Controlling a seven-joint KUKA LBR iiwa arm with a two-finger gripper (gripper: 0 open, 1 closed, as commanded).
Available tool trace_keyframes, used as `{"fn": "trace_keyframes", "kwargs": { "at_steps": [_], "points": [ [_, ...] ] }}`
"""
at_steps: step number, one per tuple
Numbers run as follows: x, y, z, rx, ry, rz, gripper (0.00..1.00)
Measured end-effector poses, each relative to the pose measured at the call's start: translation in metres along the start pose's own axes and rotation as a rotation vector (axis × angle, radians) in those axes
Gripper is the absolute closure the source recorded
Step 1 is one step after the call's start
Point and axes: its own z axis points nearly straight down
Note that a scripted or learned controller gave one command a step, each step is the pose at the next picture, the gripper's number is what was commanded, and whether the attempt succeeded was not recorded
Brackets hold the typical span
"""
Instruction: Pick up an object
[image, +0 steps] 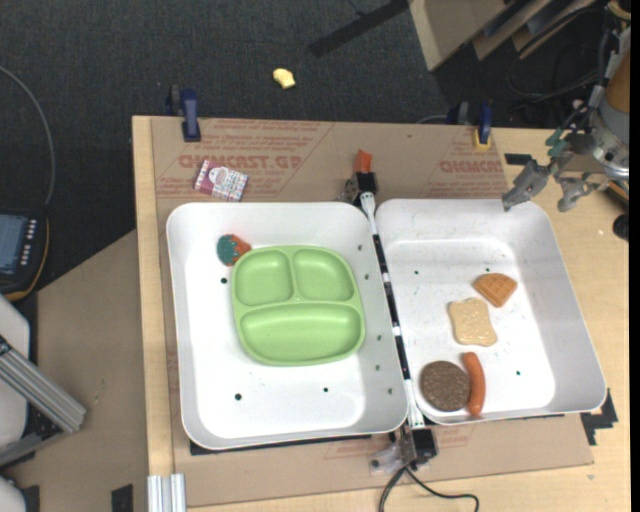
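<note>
I see dark grey carpet (90, 60) around the bench, a small yellow scrap (285, 77) lying on it. Printed cardboard sheet (300, 150) covers the benchtop, blue clamps (187, 110) at its far edge.

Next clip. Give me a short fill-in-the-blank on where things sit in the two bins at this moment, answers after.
1. The green divided plate lies in the ____ bin.
2. The toast slice lies in the ____ bin.
3. The brown round patty lies directly beside the ____.
4. The end effector hangs over the right bin's far ____ corner.

Missing words: left; right; sausage; right
</note>
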Motion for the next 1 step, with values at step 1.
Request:
{"fn": "trace_keyframes", "kwargs": {
  "at_steps": [1],
  "points": [
    [-0.0208,-0.0255,0.1558,0.012,0.013,0.000,0.00]
  ]
}}
